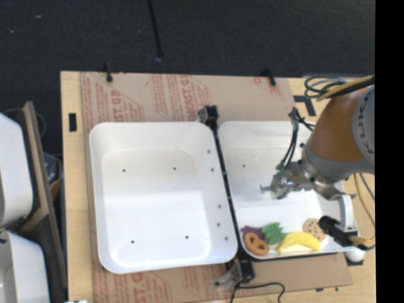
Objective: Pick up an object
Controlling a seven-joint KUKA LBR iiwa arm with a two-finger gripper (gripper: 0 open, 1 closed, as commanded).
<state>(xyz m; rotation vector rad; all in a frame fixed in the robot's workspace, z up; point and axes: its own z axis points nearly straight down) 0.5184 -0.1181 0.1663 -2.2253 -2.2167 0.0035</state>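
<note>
Over right bin (252, 137) | hand (278, 188) blurred, grip unclear | banana (297, 242) partly hidden

Both white bins, left (158, 194) and right (252, 163), look like smooth, faintly glossy plastic. The bench (158, 100) beneath appears to be matt brown cardboard with red print. The gripper (278, 187) shows bare, shiny metal. The banana (298, 242) looks like smooth plastic.

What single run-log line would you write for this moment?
arm: over right bin | pincer: above bin floor | banana, pretzel, green toy, cookie: near edge, not held
</note>
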